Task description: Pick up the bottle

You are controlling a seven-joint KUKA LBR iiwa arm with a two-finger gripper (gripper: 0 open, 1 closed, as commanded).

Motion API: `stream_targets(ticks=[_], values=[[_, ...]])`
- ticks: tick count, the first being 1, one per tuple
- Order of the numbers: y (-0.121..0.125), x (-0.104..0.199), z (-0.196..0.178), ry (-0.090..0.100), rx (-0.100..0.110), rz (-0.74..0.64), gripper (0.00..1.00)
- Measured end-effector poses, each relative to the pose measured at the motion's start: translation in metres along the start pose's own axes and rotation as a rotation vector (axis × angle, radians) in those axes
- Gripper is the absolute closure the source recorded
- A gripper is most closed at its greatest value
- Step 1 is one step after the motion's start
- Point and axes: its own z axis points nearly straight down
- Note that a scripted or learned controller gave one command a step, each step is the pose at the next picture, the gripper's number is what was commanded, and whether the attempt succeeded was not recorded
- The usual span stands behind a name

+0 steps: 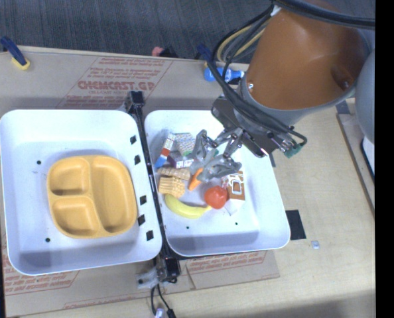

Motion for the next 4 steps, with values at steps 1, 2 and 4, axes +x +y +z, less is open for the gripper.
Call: stream_targets(ticks=[1,2,4], values=[[-0.044,0.056,0.131,0.003,-0.005,-0.108,1.0],[-0.09,0.086,0.006,0.001,-0.001,-0.315,1.0],[-0.089,0.106,0.149,0.001,-0.008,-1.061,1.0]])
